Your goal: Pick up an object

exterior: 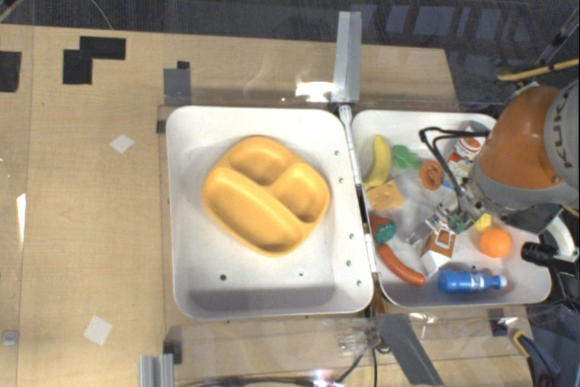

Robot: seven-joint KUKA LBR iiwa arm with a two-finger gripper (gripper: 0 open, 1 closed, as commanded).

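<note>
The right bin (535, 290) holds several small toys: a yellow banana (380, 157), a green piece (406, 159), an orange ring (432, 176), a yellow cheese block (385, 196), a red sausage (400, 265), a blue bottle (469, 282) and an orange ball (495, 242). My gripper (450, 220) is down among them near the bin's middle, just above a small brown-and-white carton (441, 240). The orange-banded wrist (524, 149) hides the toys behind it.
The left bin (190, 276) holds a yellow three-compartment plate (265, 193). A metal post (347, 59) rises behind the divider between the bins. Black cable loops (444, 136) over the right bin's back part. Bare wood bench lies to the left.
</note>
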